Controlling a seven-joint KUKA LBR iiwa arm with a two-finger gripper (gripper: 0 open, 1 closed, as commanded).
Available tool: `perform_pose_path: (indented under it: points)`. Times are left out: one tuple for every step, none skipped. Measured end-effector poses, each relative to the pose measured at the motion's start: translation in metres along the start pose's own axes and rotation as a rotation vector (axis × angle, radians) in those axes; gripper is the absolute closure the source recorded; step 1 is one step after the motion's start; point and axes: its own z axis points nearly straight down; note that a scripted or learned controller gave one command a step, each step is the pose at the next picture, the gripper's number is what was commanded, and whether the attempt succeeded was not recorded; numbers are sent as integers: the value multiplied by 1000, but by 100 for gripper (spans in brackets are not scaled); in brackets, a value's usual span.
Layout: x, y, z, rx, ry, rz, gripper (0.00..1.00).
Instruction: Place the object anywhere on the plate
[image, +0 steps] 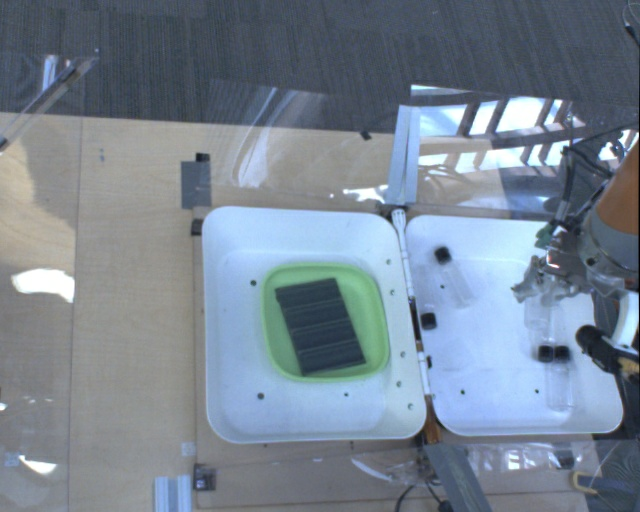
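Slippage is what I am worrying about most. The gripper (543, 283) is hovering over the right side of the right bin (480, 395), and I cannot tell how its jaws are standing or whether anything is in them.

I am taking the task's thing to be a clear vial (557, 385) lying near the bin's near right corner, just beside the gripper. It is looking smooth, round and glassy with a small black cap, so it could roll away or squirt out of a pinch. Its transparency is also making it hard to locate.

A second vial (453, 282) is lying at the far left of that bin. The glossy green plate (373, 300), square with rounded corners, is sitting in the left bin (228, 330). It is already carrying a dark ribbed slab (320, 326), so a vial dropped there could bounce off.
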Motion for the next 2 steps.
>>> perform_pose_path:
  points:
    - [0,0,0,0,0,0,0]
    - [-9,-42,-91,-3,-2,72,0]
